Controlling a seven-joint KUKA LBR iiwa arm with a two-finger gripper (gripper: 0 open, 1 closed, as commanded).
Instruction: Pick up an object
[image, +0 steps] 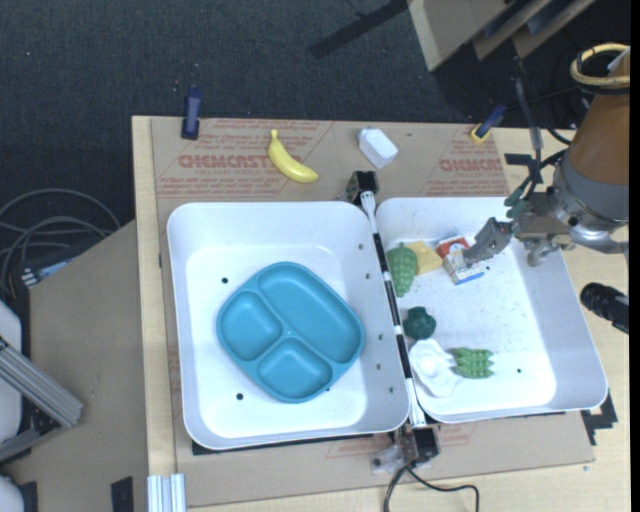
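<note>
In the left bin (190, 240) I see a blue divided tray (290, 330); a banana (290, 162) lies on the bench above it. The right bin (560, 330) holds the pickable clutter: green pieces (402, 268), a dark green lump (419, 323), a white item (432, 366). At upper right my gripper (478, 255) sits on a small red-and-white box (457, 258); whether it's clamped I cannot tell. I judge this the grasp stage; next comes a straight lift.

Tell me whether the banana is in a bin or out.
Out. The banana lies on the cardboard bench top behind the left bin, past its far rim, touching neither bin.
</note>
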